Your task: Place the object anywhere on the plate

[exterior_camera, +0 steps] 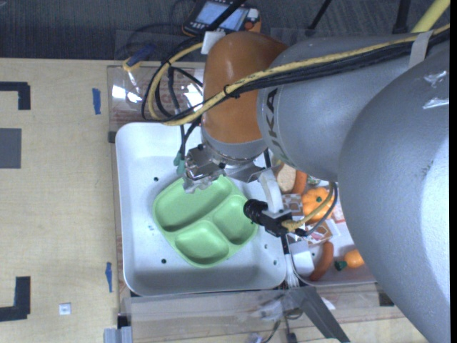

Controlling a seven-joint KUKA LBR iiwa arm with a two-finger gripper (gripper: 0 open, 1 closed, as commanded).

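The grey arm (371,141) fills the right and far side, reaching over from the right so its wrist hangs above the left white bin (136,191) on the counter (50,191). That bin carries the green divided plate (203,224), set near its middle where a drop from above can land. The gripper (196,174) hovers at the plate's far rim, seemingly lined up for release. Whether its fingers are open, closed, or carrying the object, I cannot tell. Orange toy foods (314,202) crowd the right bin, just beside the plate.
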